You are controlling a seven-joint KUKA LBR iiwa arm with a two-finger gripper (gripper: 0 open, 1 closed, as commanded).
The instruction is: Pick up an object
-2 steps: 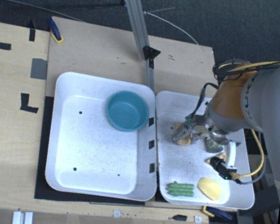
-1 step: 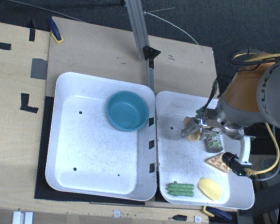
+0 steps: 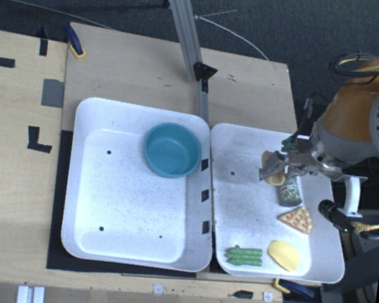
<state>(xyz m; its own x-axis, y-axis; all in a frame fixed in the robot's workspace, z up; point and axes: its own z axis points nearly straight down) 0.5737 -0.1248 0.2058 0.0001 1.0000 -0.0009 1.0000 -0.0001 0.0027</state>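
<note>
The arm comes in from 3 o'clock and its hand (image 3: pixel 276 168) hangs over the right bin (image 3: pixel 237 210), near the top. I cannot tell what the hand is doing. Something small and tan sits right at it, too blurry to name. A little can (image 3: pixel 290 194) lies just below the hand; its label is too small to read. A pizza slice (image 3: pixel 297 219) lies at 5 o'clock from the can. A yellow lemon (image 3: pixel 283 255) and green beans (image 3: pixel 243 256) rest along the bottom. A blue bowl (image 3: pixel 171 150) sits in the left bin (image 3: pixel 95 225) at 12 o'clock.
</note>
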